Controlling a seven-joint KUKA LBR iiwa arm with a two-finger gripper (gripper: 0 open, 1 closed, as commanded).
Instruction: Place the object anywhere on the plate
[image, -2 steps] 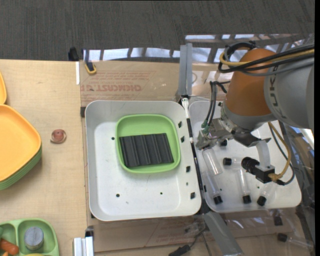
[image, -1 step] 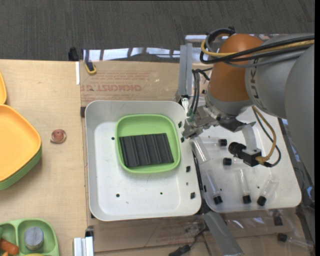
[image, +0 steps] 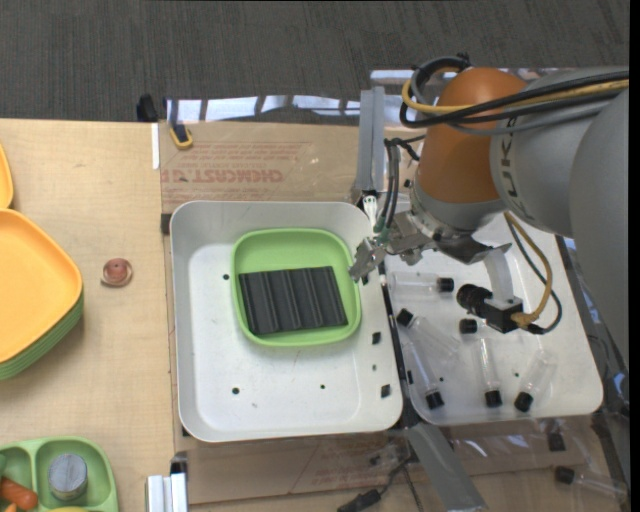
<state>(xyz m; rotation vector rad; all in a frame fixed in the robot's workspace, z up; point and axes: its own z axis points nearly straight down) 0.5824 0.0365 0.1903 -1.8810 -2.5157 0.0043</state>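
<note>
A green square plate (image: 293, 255) sits in the left white bin (image: 270, 400). On it lies a dark grey ribbed rectangular object (image: 292, 300), flat and covering the plate's middle. My gripper (image: 366, 262) hangs at the plate's right rim, near the wall between the two bins, with the grey arm and its orange band (image: 470, 100) rising behind it to the right. Nothing shows between the fingers, and the ribbed object lies apart from them to the left.
The right bin (image: 575, 385) holds several clear tubes with black caps (image: 435, 398). Stacked orange plates (image: 35, 290) and a small red knob (image: 117, 270) lie on the wooden bench at left. A green divided tray (image: 60, 475) sits at bottom left. Cardboard (image: 250, 165) lies behind the bins.
</note>
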